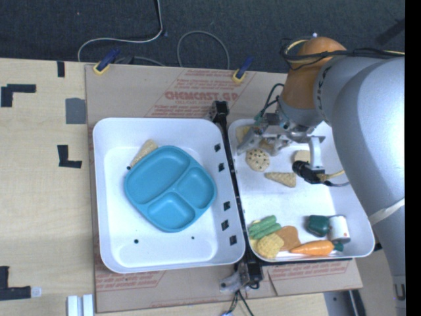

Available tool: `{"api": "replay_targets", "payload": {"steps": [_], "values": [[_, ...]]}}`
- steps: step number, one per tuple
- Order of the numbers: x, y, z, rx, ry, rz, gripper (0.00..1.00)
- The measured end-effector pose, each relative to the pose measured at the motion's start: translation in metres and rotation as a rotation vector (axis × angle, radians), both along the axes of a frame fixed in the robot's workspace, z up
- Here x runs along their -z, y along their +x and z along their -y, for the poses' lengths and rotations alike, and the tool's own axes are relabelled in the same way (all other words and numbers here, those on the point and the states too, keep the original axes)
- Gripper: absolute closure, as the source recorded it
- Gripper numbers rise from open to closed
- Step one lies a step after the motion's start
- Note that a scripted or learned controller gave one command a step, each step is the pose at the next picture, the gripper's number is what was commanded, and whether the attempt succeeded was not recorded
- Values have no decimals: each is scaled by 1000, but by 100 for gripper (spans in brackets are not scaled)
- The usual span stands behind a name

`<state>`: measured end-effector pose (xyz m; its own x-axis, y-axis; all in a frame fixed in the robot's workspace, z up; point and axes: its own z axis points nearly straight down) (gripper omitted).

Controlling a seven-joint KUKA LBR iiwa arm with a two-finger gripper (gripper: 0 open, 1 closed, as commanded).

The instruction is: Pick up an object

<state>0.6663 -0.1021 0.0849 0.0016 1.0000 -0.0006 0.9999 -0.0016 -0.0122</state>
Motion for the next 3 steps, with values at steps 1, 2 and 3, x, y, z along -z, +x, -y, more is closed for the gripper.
{"api": "replay_targets", "payload": {"steps": [1,2,3], "values": [[-10,0,2,0,-3,-1,100],[-10,0,2,0,-4,-1,0],[1,0,33,-1,8,-5,0]]}}
